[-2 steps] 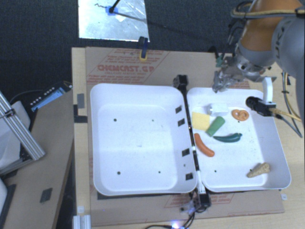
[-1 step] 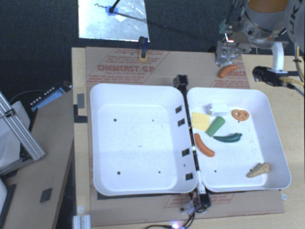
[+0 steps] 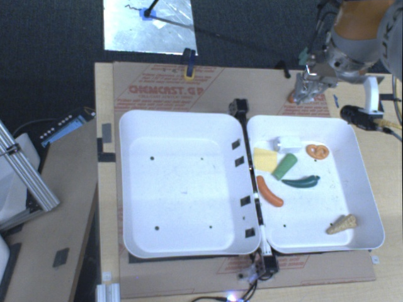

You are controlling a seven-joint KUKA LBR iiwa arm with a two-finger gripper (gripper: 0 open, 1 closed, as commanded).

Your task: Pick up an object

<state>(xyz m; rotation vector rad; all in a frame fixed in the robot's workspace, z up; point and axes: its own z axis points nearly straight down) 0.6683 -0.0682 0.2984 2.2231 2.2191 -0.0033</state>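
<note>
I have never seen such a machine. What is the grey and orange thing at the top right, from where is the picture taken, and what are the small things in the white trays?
It is a robot arm, and its hand hangs above the bench just behind the right bin. One fixed camera looks down at a slant on two shallow white bins. The right bin holds toy food: a yellow wedge, a green cylinder, a dark green pepper, an orange sausage, a pretzel, a small white block and a beige cone. I see no objects in the left bin. I see nothing held in the hand.
</note>
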